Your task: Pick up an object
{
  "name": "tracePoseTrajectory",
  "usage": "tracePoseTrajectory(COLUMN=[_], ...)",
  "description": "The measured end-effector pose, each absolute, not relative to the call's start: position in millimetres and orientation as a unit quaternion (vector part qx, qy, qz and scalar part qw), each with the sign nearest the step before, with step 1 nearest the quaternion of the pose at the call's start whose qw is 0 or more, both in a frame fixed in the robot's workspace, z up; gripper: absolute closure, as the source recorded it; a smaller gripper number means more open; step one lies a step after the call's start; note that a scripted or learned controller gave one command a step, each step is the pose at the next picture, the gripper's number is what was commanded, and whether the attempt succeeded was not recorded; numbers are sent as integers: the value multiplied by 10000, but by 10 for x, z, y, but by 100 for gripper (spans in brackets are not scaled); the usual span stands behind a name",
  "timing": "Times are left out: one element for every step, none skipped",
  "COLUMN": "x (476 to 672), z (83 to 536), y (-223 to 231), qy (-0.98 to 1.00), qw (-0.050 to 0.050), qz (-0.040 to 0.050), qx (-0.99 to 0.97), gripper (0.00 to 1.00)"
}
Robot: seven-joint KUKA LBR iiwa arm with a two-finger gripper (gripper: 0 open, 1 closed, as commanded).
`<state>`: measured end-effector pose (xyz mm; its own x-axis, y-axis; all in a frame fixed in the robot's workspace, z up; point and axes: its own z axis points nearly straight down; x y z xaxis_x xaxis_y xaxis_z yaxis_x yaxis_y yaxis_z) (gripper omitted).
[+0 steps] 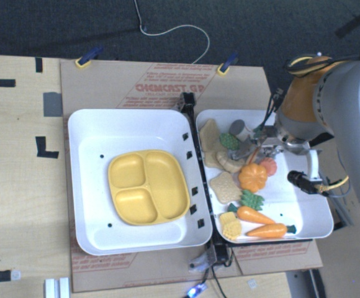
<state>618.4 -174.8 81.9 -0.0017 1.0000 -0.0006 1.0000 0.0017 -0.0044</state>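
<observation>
Your pincer (259,149) sits low in the right bin (319,225), at about twelve o'clock from the orange pumpkin-shaped toy (253,177) and right on top of the pile. Can you see what it's doing? Not really: the wrist and the clutter hide the business end, so you can't tell whether it is spread or closed, and nothing is visibly clamped in it.

Now the pickings. The pumpkin lies near the bin's centre, with a pinkish-red piece (269,166) at its two o'clock, touching or nearly so. At seven o'clock from the pumpkin a tan bread slice (225,186) lies flat. Down at six o'clock, two carrots (256,215) sit near the front wall, and a yellow corn piece (231,226) is at their nine o'clock. A green toy (229,141) lies at the pumpkin's eleven o'clock.

Over at nine o'clock, the left bin (87,129) holds the yellow divided plate (148,187).

Progress? Judge it as early: the arm is down among the toys, but every item rests in the bin and none is raised. The grasp and lift are not yet done.
</observation>
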Motion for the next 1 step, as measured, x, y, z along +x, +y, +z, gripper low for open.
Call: tracePoseTrajectory(x=[6185], z=[886], y=[-1751], qy=[-7082], qw=[19], qz=[30], qx=[-7060], gripper=[100])
